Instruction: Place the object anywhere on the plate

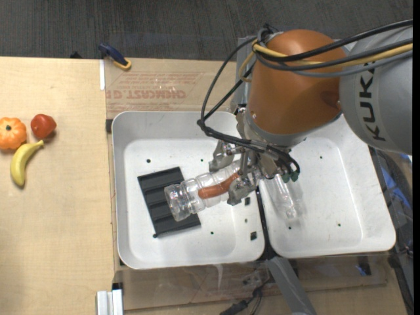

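A black ridged plate [161,205] lies at a slant in the left white bin [131,176]. A clear plastic bottle [193,197] with an orange-red piece inside lies tilted, its wide end over the plate's right edge. Its narrow end runs up to the right, in between the fingers of my gripper [231,179]. The gripper hangs under the orange wrist band, over the divide between the bins, and is shut on the bottle's narrow end. The wrist hides the upper part of the gripper.
A second clear object [286,199] lies in the right bin [341,176] just past the divider. An orange, a red fruit and a banana [23,163] sit on the wooden bench far left. Black cables loop around the wrist.
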Controlling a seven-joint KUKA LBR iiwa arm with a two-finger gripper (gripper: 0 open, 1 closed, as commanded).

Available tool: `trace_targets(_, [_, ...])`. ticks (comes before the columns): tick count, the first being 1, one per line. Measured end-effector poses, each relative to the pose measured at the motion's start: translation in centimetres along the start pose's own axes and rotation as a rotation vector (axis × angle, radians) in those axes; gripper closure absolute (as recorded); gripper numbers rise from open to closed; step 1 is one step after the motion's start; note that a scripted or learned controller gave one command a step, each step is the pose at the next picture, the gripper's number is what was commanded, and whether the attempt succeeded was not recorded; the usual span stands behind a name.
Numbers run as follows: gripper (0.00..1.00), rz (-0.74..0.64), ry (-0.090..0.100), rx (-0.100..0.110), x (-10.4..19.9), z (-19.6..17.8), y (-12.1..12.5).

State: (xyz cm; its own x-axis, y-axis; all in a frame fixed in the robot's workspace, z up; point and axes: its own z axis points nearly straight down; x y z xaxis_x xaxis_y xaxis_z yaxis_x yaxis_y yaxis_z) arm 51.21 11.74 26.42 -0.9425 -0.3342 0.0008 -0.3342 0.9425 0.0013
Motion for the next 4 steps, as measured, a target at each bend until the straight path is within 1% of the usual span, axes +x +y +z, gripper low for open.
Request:
trace_targets(1, [1.0,-0.208,-0.002,0.0,-4.6,5.1,-2.8])
trace_targets(2, [0.0,-0.208,-0.003,0.0,-4.7,5.0,-2.8])
trace_targets(3, [0.0,0.01,0.0,0.0,-0.2,13.3,3.2])
trace_targets(4, [0.0,-0.174,-0.003,0.001,0.6,1.5,-0.9])
